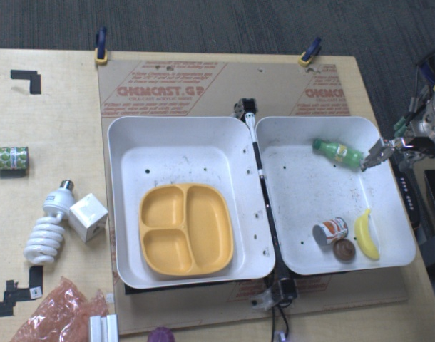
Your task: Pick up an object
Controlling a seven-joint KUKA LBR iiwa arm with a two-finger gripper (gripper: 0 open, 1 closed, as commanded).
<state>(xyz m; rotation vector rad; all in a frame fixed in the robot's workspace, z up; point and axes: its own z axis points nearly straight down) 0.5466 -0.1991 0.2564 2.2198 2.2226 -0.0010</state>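
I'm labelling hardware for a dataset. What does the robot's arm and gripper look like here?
At the right edge, the gripper is a slim, dark grey metal piece tapering to a point. Behind it sits silvery-grey hardware with thin cables, one greenish. Its markings are too small to read.

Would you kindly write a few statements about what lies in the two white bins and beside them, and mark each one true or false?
1. The yellow three-compartment plastic tray lies in the left white bin. True.
2. The green plastic bottle stands upright in the right white bin. False: it lies on its side near the far right corner.
3. The yellow banana lies beside the small red-and-white can at the near right of the right bin. True.
4. The white spiral light bulb is inside the left bin. False: it lies on the bench to the left of it.
5. The tool grips the banana. False: it sits by the bottle's end.
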